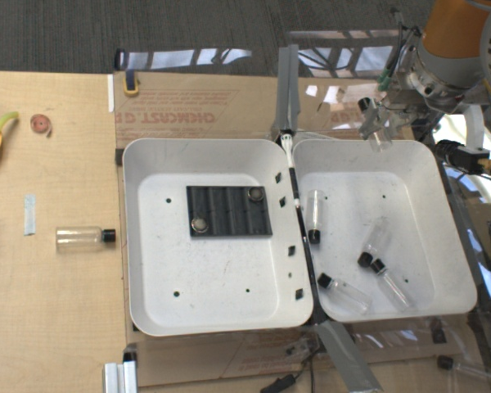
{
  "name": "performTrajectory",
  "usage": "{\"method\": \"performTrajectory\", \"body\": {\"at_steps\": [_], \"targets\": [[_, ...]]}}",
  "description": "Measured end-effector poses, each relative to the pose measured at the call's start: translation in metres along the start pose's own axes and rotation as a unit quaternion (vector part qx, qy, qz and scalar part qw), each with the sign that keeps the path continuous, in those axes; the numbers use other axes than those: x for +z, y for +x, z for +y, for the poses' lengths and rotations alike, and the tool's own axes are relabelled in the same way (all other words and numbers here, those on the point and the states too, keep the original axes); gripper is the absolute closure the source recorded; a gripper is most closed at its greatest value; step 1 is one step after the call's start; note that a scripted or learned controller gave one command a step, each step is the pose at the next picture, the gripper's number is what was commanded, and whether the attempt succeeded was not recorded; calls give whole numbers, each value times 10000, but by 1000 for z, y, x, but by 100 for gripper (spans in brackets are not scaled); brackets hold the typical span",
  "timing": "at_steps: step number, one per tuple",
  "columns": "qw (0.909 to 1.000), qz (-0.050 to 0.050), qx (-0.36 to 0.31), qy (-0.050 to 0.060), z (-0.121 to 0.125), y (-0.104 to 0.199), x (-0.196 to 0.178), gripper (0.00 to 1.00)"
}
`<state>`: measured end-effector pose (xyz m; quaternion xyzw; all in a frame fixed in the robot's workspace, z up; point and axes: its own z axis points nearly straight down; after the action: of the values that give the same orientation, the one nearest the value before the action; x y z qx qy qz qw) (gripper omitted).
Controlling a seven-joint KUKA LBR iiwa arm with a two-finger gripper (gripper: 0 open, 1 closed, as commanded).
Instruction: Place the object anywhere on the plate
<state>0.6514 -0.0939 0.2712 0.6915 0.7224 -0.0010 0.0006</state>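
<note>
Vials (378,259) lay loose in your right bin (425,187), far from the black plate (229,211); your claw (376,133) hovered above, grip state unclear. Clear, round tubes could slip or roll.

We see the plate (229,211) in the left bin (147,301) | four vials (313,215) in the right bin (442,293) | another vial (85,237) on the bench (49,301), left of both | gripper (376,129) above the right bin's far rim
</note>
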Motion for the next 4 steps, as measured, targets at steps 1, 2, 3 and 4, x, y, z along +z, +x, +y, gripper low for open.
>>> {"method": "performTrajectory", "body": {"at_steps": [1,2,3,4], "targets": [[9997,5,-231,17,-42,62,28,100],[9975,-2,705,7,7,-6,5,100],[9978,5,658,10,-18,72,7,100],[9985,4,556,20,-149,121,-2,100]]}}
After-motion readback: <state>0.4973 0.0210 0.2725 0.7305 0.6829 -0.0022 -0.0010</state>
